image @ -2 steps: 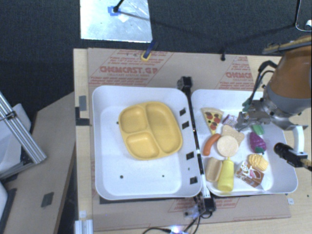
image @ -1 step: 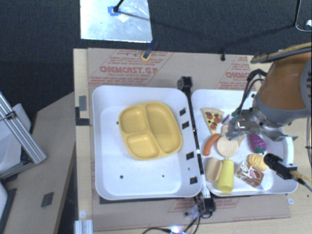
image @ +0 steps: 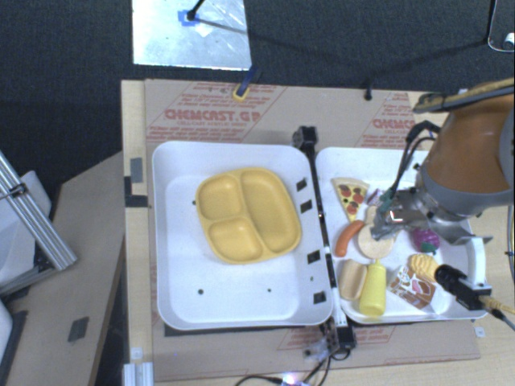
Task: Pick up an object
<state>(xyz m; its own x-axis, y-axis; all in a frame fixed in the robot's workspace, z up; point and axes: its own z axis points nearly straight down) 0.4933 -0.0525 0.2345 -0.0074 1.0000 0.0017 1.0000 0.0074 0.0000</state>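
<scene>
a yellow divided plate (image: pixel 244 214) with three compartments lies in the left white bin (image: pixel 181 296). both bins rest on a brown sheet printed with red lettering (image: pixel 211 113) on the counter. beyond it, a shiny metal square (image: pixel 161 22) lies on dark carpet (image: pixel 56 71). an aluminium rail (image: pixel 28 215) stands at left.

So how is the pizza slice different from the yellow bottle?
The pizza slice is a flat triangle with red dots; the yellow bottle is a rounded tube, plain yellow. The pizza slice lies toward the far side of the right bin; the yellow bottle lies by its near edge. Both are toy food things.
</scene>
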